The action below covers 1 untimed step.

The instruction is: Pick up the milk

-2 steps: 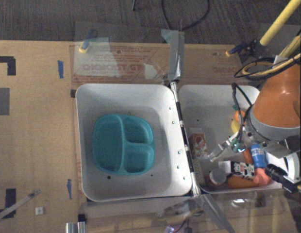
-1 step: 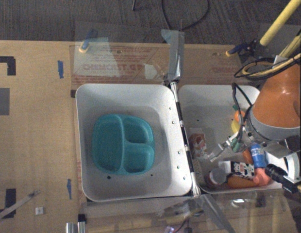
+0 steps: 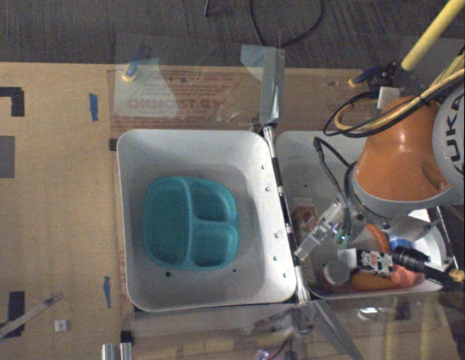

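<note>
My gripper [image 3: 319, 238] hangs low over the front left part of the right bin [image 3: 292, 152], below the orange band of the arm [image 3: 401, 160]. A small pale grey, round-topped thing [image 3: 334, 271] stands just in front of the gripper, and it may be the milk; I cannot tell for sure. A brown and red packet [image 3: 304, 217] lies by the bin's left wall, just left of the gripper. The arm hides most of the right bin.
The left bin [image 3: 142, 152] holds a teal divided plate [image 3: 190, 222]. In the right bin, orange items [image 3: 386, 278] lie along the front wall and a blue piece [image 3: 401, 243] shows under the arm. A metal divider [image 3: 281, 223] separates the bins.
</note>
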{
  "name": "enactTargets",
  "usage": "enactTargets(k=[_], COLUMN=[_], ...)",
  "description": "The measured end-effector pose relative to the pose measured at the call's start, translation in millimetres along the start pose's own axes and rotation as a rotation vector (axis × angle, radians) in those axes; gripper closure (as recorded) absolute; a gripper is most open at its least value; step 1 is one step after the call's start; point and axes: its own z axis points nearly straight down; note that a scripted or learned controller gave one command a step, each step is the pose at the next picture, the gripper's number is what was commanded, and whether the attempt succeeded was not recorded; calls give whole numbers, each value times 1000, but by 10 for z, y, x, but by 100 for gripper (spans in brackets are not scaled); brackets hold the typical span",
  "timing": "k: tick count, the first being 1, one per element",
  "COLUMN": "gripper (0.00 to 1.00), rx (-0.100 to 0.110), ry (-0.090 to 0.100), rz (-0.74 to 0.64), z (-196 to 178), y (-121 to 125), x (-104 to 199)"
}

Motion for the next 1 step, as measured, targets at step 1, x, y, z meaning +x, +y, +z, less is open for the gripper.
enactTargets(k=[1], gripper=[0], rx=[-2], ry=[-6], rz=[-192], z=[-331], y=[-639], x=[-650])
